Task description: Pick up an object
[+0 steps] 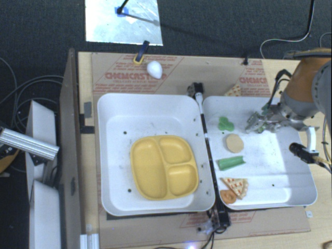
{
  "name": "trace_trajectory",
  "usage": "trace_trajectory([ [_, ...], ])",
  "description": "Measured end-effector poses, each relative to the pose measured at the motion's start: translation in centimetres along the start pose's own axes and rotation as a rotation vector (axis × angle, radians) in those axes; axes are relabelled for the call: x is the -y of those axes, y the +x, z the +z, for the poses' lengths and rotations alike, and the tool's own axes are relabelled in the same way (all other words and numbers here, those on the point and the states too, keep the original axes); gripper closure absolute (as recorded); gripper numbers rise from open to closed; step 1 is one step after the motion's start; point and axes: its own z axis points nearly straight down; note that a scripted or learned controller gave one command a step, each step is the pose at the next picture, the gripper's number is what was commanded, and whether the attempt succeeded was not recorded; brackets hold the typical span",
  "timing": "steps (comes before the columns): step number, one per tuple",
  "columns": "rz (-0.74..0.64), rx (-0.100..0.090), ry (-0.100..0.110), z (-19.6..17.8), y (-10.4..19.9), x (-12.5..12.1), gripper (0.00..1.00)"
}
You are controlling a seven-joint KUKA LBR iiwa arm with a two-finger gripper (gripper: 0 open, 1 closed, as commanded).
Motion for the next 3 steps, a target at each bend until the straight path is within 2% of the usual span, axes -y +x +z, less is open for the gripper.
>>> trace_trajectory([
  [1, -0.005, 0.002, -0.007, -0.8, 0.0, -2.6, 0.00],
  [2, -0.006, 0.004, -0.008, -1.9, -0.1, -2.6, 1.00],
  [3, -0.007, 0.000, -0.005, -4.6, 4.5, -0.9, 1.00],
])
